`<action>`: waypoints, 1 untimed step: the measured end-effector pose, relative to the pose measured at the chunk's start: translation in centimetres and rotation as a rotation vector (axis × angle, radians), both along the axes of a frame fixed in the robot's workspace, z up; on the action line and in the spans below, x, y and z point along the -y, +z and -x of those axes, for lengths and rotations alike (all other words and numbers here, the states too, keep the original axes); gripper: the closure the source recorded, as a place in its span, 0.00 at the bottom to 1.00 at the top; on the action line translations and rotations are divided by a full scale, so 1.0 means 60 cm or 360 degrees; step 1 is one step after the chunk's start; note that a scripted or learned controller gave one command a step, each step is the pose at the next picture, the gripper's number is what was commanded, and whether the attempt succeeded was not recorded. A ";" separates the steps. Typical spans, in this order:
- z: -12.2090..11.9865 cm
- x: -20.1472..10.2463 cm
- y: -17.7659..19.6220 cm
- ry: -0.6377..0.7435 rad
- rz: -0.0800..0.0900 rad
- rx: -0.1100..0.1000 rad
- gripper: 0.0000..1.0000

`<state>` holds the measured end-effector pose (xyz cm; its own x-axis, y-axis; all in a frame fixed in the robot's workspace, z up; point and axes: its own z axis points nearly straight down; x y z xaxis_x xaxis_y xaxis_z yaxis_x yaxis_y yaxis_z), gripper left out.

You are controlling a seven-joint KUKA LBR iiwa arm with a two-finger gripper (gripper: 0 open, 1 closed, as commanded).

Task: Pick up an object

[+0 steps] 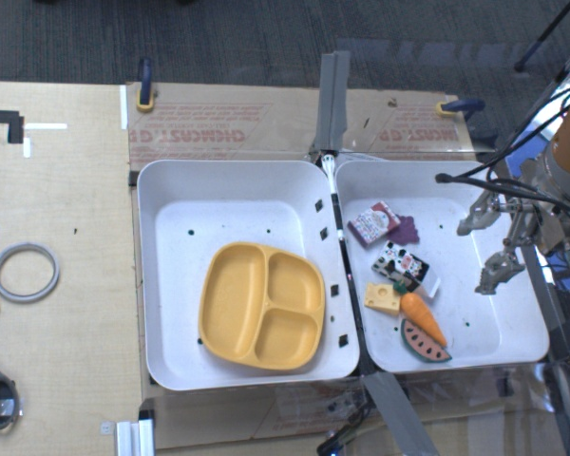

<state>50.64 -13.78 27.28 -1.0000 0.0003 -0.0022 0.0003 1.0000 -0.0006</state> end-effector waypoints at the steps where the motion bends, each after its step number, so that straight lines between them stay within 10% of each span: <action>1: -0.010 -0.029 -0.222 0.0295 0.0000 -0.0001 0.00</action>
<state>51.26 -12.01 13.99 -0.9829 -0.1841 -0.0014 -0.1841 0.9829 -0.0003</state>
